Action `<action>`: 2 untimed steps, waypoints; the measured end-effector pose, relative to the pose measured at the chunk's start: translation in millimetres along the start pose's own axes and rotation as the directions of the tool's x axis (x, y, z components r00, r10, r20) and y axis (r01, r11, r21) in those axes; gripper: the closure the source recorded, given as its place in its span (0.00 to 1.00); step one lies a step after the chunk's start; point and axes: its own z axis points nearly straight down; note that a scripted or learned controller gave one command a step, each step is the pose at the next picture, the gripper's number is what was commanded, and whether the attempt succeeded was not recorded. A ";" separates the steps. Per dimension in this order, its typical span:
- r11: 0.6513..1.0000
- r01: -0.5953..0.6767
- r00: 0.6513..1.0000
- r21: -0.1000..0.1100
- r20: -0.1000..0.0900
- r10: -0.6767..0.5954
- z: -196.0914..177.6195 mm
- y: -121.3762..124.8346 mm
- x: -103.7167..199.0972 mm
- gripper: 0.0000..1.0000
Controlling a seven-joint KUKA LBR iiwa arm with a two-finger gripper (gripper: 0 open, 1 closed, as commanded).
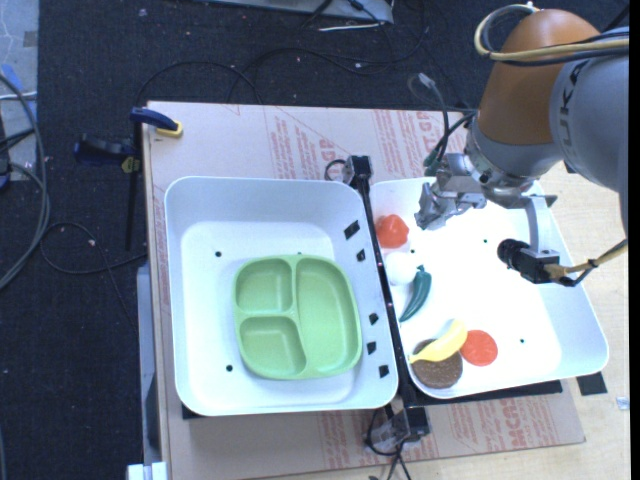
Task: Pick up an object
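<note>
My gripper (432, 214) hangs over the far part of the right bin (560, 298), just right of an orange-red round fruit (392, 230). Nothing shows between its fingers. Below the fruit lies a white egg-like piece (400, 265), then a dark green pepper (417, 292). Near the bin's front sit a yellow banana (443, 343), a brown round cookie (438, 371) and a red tomato slice (480, 347). The grey arm with its orange band (535, 68) comes in from the upper right.
The left bin (190, 268) holds a light green divided plate (297, 316). A black camera mount (528, 258) hangs from the wrist over the right bin. A black divider with clips (372, 268) runs between the bins. Cables and a blue clamp (155, 121) lie beyond the bench.
</note>
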 end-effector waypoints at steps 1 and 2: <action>1.000 0.000 1.000 0.000 0.000 0.000 11.2 0.7 49.6 1.00; 1.000 0.000 1.000 0.000 0.000 0.000 20.3 7.4 98.6 1.00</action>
